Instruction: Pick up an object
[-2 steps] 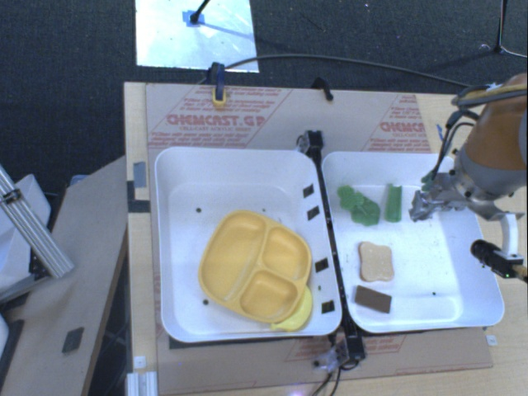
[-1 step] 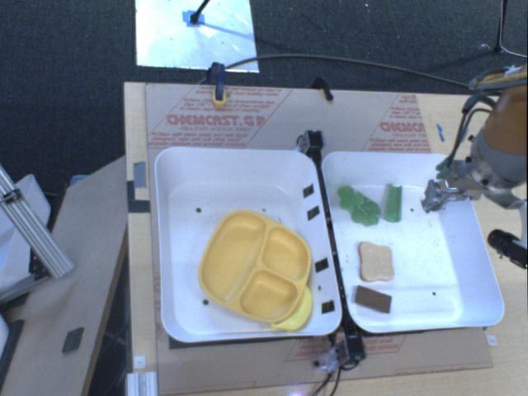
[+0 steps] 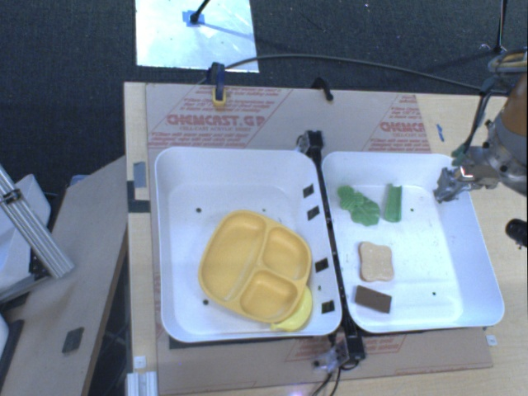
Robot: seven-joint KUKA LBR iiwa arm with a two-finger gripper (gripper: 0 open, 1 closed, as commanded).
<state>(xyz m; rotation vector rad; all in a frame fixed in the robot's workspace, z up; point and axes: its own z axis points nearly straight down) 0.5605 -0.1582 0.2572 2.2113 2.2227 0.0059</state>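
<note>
Where tray (image 3: 256,266) overlaps: banana (image 3: 299,313) half-hidden.

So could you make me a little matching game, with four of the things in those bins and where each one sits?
Things:
1. yellow divided tray
2. slice of toast
3. brown block
4. gripper

Places:
A. above the right bin's far right rim
B. middle of the right bin
C. left bin
D. near edge of the right bin

Pairs: 1-C, 2-B, 3-D, 4-A

Both white bins (image 3: 247,180) look like smooth, glossy plastic; the yellow divided tray (image 3: 256,275) is smooth, matt plastic; the bench (image 3: 280,110) is printed cardboard.
</note>
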